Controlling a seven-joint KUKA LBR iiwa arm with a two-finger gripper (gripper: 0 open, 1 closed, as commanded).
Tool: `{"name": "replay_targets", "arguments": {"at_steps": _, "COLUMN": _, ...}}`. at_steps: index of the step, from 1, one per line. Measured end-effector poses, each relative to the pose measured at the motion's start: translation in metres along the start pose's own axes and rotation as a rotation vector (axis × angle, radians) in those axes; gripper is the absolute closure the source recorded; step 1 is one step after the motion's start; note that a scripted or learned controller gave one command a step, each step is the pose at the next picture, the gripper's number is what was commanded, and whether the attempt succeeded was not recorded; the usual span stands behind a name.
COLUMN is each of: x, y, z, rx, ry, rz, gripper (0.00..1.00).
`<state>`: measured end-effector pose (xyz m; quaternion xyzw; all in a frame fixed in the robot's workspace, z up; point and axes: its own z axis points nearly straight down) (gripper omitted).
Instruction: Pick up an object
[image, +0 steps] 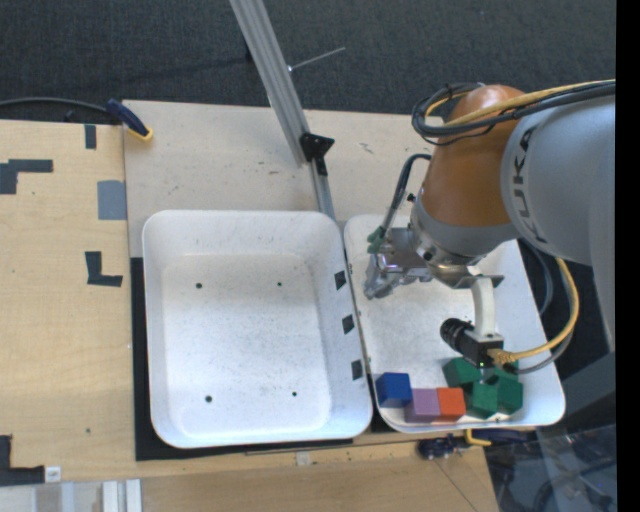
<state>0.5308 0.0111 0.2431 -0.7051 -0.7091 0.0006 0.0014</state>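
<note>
The bench carries two white bins; blue block (394, 388), purple block (426, 403) and orange block (451, 401) crowd the right bin's (400, 320) near edge. From here I see my gripper (380, 281) near its far-left corner, well apart; a descent here risks closing on nothing.

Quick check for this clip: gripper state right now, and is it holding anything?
Two-finger gripper: over the right white bin, apart from the small coloured blocks at the near edge; open or closed cannot be told.

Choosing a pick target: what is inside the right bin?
In the right bin, along its near edge: a blue block, purple block, orange block and green pieces. The arm covers its far part.
</note>
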Motion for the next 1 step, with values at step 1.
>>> {"name": "replay_targets", "arguments": {"at_steps": 1, "x": 0.0532, "y": -0.0137, "z": 0.0167, "rx": 0.002, "ry": 0.0, "rz": 0.0, "gripper": 1.0}}
